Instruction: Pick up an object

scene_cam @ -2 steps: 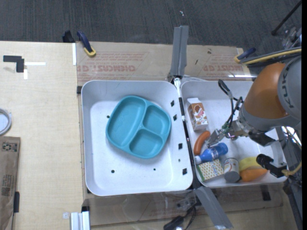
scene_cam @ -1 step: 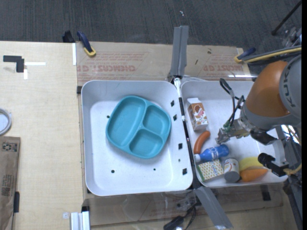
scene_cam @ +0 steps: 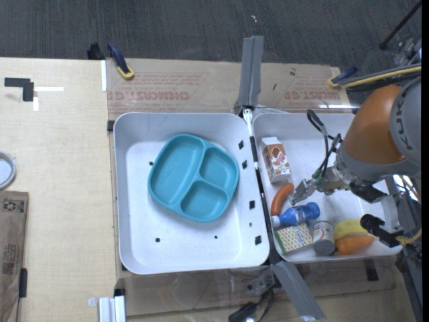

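Your pincer (scene_cam: 301, 192) hangs low in the right white bin (scene_cam: 295, 123), tips just above the orange sausage-shaped toy (scene_cam: 281, 196) and the blue plastic bottle (scene_cam: 298, 215); whether it is wide or narrow you cannot tell from here. Nothing sits visibly between its tips. Those two lie closest, so they look like the likely targets. The teal three-compartment plate (scene_cam: 194, 177) sits alone in the left bin.

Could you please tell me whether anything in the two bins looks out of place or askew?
Nothing looks spilled or damaged. The blue divided plate sits askew in the left bin; the small can lies on its side.
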